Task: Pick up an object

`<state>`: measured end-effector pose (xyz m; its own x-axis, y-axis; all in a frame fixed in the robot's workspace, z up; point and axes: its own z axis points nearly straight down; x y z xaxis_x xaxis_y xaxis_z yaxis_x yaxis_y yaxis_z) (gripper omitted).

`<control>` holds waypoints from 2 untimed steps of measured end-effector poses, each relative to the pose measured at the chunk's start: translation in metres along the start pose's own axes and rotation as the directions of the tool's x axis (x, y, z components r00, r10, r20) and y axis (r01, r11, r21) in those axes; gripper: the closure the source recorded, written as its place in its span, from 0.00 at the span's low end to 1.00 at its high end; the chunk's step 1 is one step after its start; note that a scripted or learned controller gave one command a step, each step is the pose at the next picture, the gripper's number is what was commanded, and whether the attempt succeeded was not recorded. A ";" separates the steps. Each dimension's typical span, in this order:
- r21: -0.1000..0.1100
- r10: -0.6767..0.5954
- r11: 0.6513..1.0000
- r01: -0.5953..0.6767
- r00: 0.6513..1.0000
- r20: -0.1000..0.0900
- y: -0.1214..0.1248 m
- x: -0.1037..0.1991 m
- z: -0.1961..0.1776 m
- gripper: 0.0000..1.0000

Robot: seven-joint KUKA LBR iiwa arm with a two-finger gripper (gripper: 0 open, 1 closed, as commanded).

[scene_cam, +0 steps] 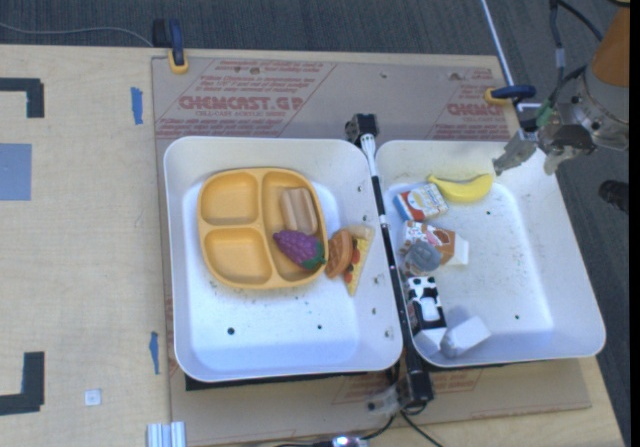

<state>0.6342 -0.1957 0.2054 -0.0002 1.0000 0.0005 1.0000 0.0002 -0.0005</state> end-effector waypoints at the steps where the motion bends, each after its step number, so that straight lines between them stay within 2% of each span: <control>1: 0.001 -0.001 1.000 0.001 1.000 -0.001 -0.033 0.056 0.095 0.00; 2: 0.004 0.004 1.000 -0.004 1.000 0.001 0.019 0.102 0.117 0.00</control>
<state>0.6532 -0.0936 0.0888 0.0033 1.0000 -0.0007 1.0000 -0.0033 -0.0045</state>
